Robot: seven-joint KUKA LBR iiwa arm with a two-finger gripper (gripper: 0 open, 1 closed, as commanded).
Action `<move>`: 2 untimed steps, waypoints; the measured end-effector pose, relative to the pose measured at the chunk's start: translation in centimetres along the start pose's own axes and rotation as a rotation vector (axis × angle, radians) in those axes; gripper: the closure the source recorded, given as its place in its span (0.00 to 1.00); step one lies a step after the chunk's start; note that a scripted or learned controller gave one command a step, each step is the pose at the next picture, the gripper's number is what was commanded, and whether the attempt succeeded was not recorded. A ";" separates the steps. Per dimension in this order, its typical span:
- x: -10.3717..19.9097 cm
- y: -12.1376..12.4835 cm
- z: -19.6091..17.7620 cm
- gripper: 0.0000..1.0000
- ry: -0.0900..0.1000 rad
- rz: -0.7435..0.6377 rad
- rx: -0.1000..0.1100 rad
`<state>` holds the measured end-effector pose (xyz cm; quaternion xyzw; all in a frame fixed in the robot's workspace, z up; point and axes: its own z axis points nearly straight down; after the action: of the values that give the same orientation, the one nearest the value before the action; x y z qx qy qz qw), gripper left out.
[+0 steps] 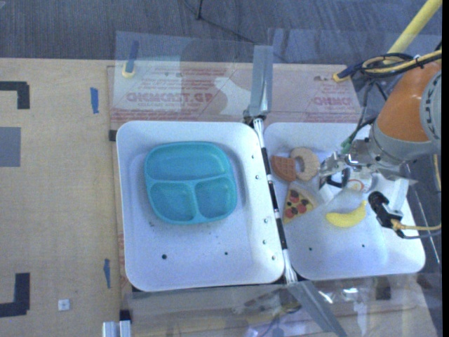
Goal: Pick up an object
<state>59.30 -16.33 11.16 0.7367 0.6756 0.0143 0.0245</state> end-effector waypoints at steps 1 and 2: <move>0.3 -1.2 0.0 0.00 0.004 0.125 -0.003; 0.9 -0.1 0.1 0.00 -0.006 0.191 0.000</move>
<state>59.33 -15.40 11.06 0.7978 0.6022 0.0146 0.0249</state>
